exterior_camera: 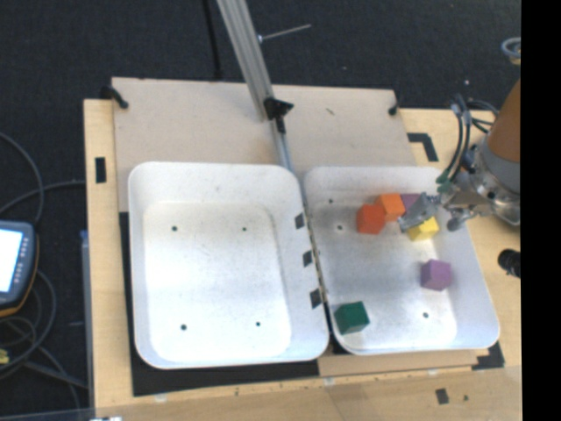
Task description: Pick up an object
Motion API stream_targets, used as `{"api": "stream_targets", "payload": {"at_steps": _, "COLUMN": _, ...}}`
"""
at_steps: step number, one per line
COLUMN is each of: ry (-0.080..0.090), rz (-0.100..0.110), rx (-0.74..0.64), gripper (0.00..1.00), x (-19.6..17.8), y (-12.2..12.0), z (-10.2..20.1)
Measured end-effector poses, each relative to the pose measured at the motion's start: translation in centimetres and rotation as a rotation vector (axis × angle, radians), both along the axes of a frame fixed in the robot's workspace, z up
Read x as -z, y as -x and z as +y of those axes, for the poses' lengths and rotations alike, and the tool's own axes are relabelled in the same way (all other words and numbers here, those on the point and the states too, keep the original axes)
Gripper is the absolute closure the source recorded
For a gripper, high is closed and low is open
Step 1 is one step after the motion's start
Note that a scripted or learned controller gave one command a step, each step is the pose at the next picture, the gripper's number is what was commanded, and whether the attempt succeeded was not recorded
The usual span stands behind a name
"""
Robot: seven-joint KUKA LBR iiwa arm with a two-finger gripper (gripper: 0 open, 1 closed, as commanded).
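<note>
Two bins sit side by side on the bench (219, 112), the left bin (149, 182) at nine o'clock of the right bin (473, 323), their inner rims touching. A slanted metal rail (245, 42) runs from twelve o'clock down to the seam between them.

In the right bin, a cluster lies toward its twelve o'clock side: one block (371, 220), a second block (392, 205) touching it at one o'clock, and a third block (425, 229) near at three o'clock. The gripper (431, 210) hangs just over that third block. A fourth block (436, 274) lies at five o'clock of the cluster. A fifth block (351, 317) rests at the bin's seven o'clock corner.

A handheld screen (13, 266) lies off the bench at nine o'clock.
</note>
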State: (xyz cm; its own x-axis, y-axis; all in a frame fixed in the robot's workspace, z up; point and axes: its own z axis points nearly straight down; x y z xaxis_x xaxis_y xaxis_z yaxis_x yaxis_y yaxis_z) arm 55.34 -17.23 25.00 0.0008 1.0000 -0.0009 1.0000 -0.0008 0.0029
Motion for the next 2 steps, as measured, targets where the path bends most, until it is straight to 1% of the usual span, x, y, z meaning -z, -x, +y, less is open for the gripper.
{"api": "stream_targets", "payload": {"at_steps": 1, "ry": -0.001, "rz": 0.005, "rx": -0.007, "gripper": 0.0, "x": 4.9, "y": -3.9, "z": 3.3}}
{"api": "stream_targets", "payload": {"at_steps": 2, "ry": 0.001, "rz": 0.004, "rx": -0.005, "gripper": 0.0, "x": 15.7, "y": -7.0, "z": 3.3}}
